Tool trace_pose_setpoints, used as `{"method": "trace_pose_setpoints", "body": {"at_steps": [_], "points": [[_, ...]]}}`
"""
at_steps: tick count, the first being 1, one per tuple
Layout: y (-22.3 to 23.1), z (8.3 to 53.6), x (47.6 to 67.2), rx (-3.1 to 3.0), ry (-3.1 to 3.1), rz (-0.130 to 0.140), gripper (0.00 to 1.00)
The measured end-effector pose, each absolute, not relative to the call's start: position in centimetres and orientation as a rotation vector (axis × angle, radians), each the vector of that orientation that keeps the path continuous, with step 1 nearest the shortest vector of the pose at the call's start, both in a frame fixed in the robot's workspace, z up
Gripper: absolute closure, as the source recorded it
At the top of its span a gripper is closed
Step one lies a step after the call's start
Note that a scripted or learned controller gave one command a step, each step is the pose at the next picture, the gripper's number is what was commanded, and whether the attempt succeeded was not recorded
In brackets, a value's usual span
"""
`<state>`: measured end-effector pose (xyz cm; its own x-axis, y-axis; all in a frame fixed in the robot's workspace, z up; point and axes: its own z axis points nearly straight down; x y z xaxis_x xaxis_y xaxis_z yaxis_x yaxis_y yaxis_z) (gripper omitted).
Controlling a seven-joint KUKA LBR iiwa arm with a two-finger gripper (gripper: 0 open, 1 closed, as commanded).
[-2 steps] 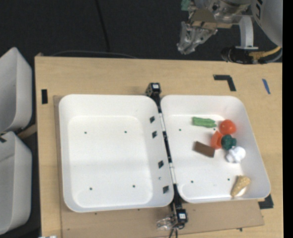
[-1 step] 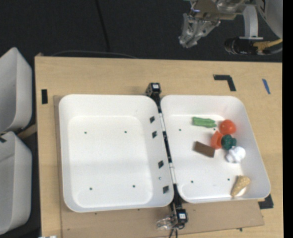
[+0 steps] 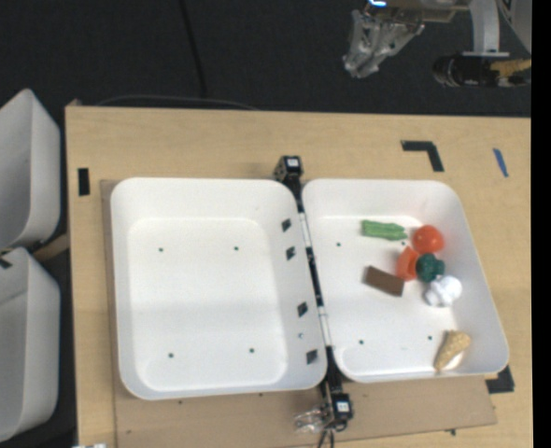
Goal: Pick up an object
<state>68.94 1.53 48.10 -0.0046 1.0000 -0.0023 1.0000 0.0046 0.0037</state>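
My fingers (image 3: 369,52) hang high beyond the far edge of the bench (image 3: 210,138), holding nothing; I cannot tell whether they are apart or together. In the right bin (image 3: 350,343) lie a green piece (image 3: 382,230), an orange ball (image 3: 429,239), a brown block (image 3: 383,281), a white lump (image 3: 443,291) and a tan piece (image 3: 452,350). The left bin (image 3: 201,287) sits beside it.
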Motion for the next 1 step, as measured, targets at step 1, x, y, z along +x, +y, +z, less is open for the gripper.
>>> {"method": "trace_pose_setpoints", "body": {"at_steps": [1], "points": [[0.58,50.5,68.93,2.22,2.217,0.001,1.0]]}}
